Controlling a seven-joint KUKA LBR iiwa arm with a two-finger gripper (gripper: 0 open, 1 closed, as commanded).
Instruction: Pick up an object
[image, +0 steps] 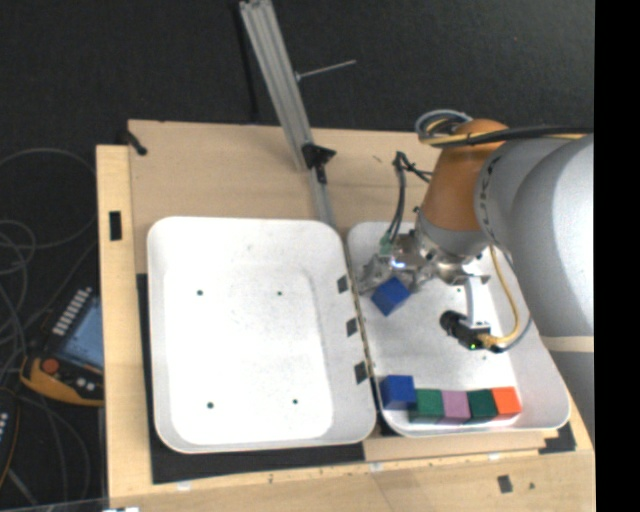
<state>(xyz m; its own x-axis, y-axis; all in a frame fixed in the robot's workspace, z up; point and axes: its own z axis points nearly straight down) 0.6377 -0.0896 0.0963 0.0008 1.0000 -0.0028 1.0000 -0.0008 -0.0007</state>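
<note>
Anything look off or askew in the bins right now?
One thing: a blue block sits tilted at the gripper, in the right bin near the divider, apart from the tidy row of blue, green, purple, green and orange blocks along the near edge. I can't tell if it's gripped.

You're looking at two bins sitting side by side on the bench (220, 170): the left bin (250, 330) lying at 9 o'clock of the right bin (540, 385), edges nearly touching. The arm (540, 220) is reaching in from 3 o'clock, hanging over the right bin's 12 o'clock end. One cube (391, 296) is sitting tilted just under the gripper (392, 268), near that bin's 9 o'clock wall; whether it's gripped or resting, you can't tell. A row of five blocks (452, 402) is lining the bin's 6 o'clock wall. A pole (285, 100) is slanting toward 11 o'clock behind the bins. A handset (70, 345) is lying off the bench at 9 o'clock.
</note>
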